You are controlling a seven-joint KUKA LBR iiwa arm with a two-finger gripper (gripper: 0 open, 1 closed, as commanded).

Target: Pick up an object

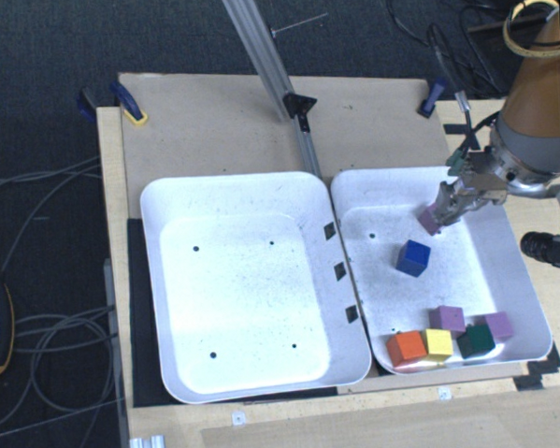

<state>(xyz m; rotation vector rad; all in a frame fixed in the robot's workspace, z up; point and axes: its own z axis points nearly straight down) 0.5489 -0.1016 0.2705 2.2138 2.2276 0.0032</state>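
Camera view: the arm (534, 111) enters from the right, over the right bin (512, 272). Gripper (445, 210) hangs above the bin's upper half, fingers angled down and to the left. A purple block (430, 221) sits between the fingertips, clamped and clear of the bin floor. It is tilted, one corner pointing down-left; it looks roughly cubic, so no clear long axis.

Blue cube (414, 257) lies on the bin floor just below the gripper, apart from it, turned so that one corner points toward the lower edge.

Along the bin's lower wall, a cluster: orange block (407, 347), yellow block (439, 343) touching it, green block (474, 340) beside that. Behind them are two more purple blocks, one (449, 317) above the yellow, one (499, 325) at the far right.

Left bin (161, 271): white, speckled, four dark dots on its floor.
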